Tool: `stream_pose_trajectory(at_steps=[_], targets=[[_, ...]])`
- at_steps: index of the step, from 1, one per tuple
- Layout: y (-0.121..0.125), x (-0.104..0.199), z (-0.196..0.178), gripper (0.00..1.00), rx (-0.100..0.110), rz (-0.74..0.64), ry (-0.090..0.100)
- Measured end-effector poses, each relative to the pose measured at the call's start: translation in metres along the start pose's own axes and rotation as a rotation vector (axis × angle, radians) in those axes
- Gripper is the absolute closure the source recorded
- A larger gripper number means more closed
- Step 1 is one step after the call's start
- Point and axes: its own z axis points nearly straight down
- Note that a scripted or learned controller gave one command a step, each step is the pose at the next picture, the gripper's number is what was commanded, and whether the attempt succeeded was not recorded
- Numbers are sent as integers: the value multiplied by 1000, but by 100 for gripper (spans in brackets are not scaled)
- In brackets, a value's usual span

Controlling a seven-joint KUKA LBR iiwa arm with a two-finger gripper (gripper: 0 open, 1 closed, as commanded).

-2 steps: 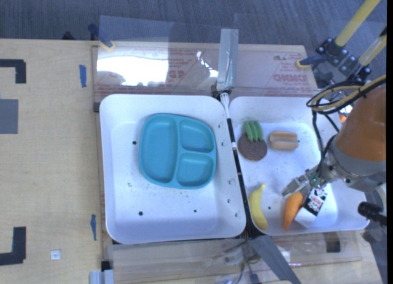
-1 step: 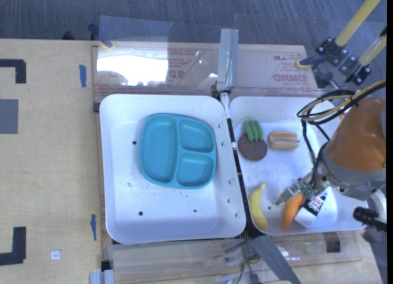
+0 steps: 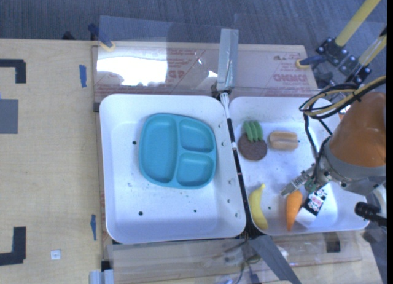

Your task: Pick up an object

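Bench [image 3: 43, 153] of pale wood bears 2 white bins [image 3: 116, 153].

A single fixed camera is looking down at a slant from above the bench [image 3: 49, 153], taking in both white bins at moderate range. The left bin [image 3: 116, 172] is lying near the centre of the view and the right bin [image 3: 276, 114] beside it. The arm [image 3: 362, 135] is entering from the view's right edge.

no legible text (board [image 3: 245, 67] lettering blurred)
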Motion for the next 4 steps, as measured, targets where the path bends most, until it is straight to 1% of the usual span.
stream_pose_trajectory(at_steps=[1, 2, 3, 4], targets=[[92, 27, -87, 100, 10, -18, 13], [38, 14, -17, 100, 20, -211, 20], [84, 16, -91, 100, 13, -80, 13], [83, 19, -82, 100, 23, 355, 12]])
